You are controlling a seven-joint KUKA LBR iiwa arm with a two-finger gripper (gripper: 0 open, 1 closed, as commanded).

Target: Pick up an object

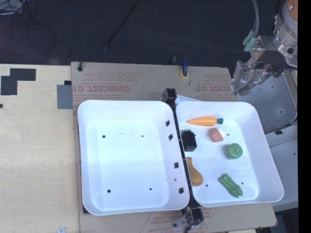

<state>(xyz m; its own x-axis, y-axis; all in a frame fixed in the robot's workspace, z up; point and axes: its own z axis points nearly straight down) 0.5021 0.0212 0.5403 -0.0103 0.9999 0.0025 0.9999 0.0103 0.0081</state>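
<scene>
1. The hand [241, 84] hangs above the counter [29, 144] at the upper right, outside the right bin [265, 140] and just past its far right corner; the arm's orange band [291, 6] is at the top right edge
2. Nothing sits between the fingers, so the hand carries no object; whether it is wide or narrow I cannot tell, as the fingertips are small and blurred against the grey plate behind them
3. All the candidate objects lie in the right bin: an orange carrot [202, 121] near the far wall, a pink block [216, 135] just below it, a green round fruit [234, 151] toward the right wall, a green pepper-like piece [230, 185] near the front, a tan gourd-shaped piece [194, 173] along the left wall, and a black block [188, 140] beside the divider
4. The left bin [87, 159] holds none of these things
5. As a judgement, the task is at its start: no approach over a chosen object, no descent, no grasp and no lift are done yet
6. What is left is everything: bring the hand over one object, the carrot being nearest, lower, close on it and raise it
</scene>
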